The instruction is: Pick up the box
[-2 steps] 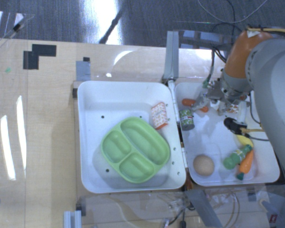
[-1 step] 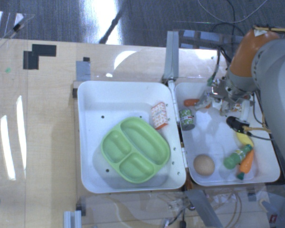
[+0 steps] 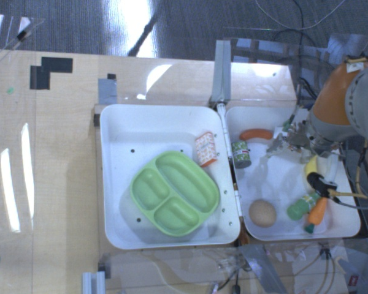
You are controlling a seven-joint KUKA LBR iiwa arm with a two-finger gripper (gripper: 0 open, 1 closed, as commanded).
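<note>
The arm (image 3: 349, 103) is cut off at the right edge. A green divided plate (image 3: 175, 192) fills the left bin (image 3: 110, 182). The box (image 3: 205, 149) is seen just beyond it, by the right wall. Whether the fingers (image 3: 281, 141) are spread cannot be told.

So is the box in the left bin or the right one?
In the left bin. The box lies against that bin's right wall, just beyond the green plate. The gripper hangs over the right bin.
</note>
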